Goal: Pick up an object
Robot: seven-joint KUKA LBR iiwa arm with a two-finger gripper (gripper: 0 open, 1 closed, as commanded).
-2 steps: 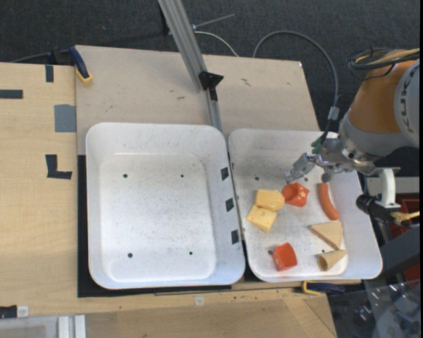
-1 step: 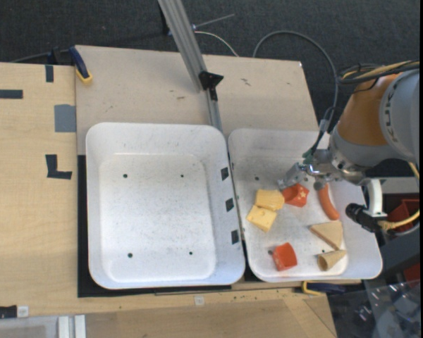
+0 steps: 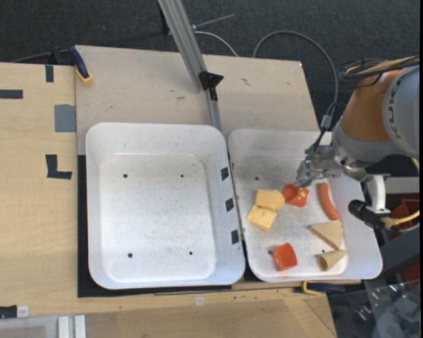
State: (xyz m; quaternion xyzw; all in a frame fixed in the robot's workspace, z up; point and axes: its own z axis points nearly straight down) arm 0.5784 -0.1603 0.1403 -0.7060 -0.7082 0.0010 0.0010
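Right of centre, your pincer [image 3: 307, 178] hangs over the right bin [image 3: 268, 146], just above a red block [image 3: 296, 196]. I cannot tell its opening. Centre on the block before descending; yellow cubes [image 3: 266, 208] crowd its left.

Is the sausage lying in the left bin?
No, the sausage lies in the right bin, near its right side beside the gripper; it is not in the left bin.
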